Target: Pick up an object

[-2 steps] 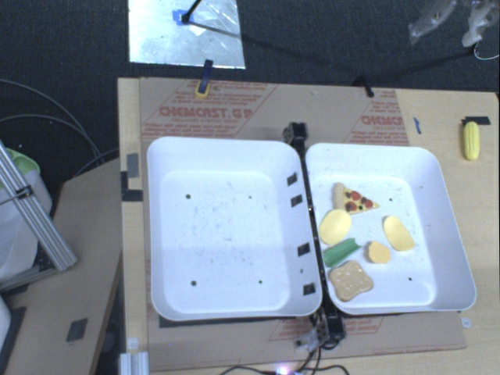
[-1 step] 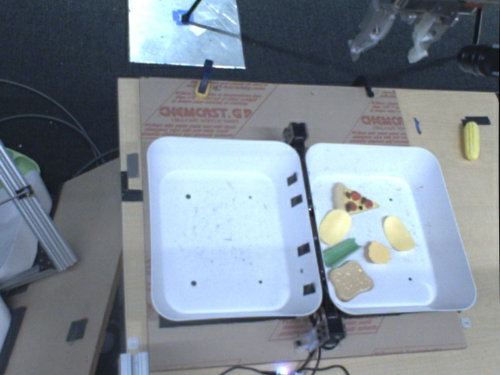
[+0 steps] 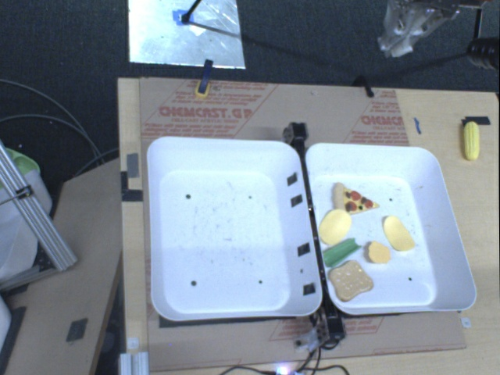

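Note:
The right bin (image 3: 437, 209) holds several toy food pieces: a pizza slice (image 3: 353, 198), a round yellow chip (image 3: 334, 226), a yellow oval piece (image 3: 399, 233), a green pickle (image 3: 341, 251), a small orange piece (image 3: 378, 252) and a tan cracker (image 3: 350, 280). My gripper (image 3: 400, 31) hangs high at the top right, beyond the far edge of the bench and well away from both bins. Nothing is visibly held in it.
The left bin (image 3: 219, 225) sits beside the right one, with a black hinge strip (image 3: 306, 225) between them. A yellow corn toy (image 3: 471, 140) lies on the bench right of the bins. A metal sheet (image 3: 186, 20) lies on the floor at the back.

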You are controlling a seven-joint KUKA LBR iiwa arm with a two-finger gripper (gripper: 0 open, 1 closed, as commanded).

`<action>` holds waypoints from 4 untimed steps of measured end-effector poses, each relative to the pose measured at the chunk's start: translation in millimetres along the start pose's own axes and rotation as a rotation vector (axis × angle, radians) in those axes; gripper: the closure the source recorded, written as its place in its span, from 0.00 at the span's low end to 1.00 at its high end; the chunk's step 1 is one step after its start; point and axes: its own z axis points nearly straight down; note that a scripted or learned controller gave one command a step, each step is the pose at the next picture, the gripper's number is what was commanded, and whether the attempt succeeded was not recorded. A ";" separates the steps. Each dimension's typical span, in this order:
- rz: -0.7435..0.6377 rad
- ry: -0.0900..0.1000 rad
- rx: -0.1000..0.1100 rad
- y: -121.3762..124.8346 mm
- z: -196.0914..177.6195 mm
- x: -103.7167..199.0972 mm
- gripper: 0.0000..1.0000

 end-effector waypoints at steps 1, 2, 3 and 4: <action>-0.002 0.003 0.008 -71.7 11.9 59.7 1.00; -0.005 0.004 0.004 -141.1 10.1 122.5 1.00; 0.000 0.003 0.001 -137.6 -0.7 118.2 1.00; 0.008 -0.003 0.018 -139.7 133.2 116.0 1.00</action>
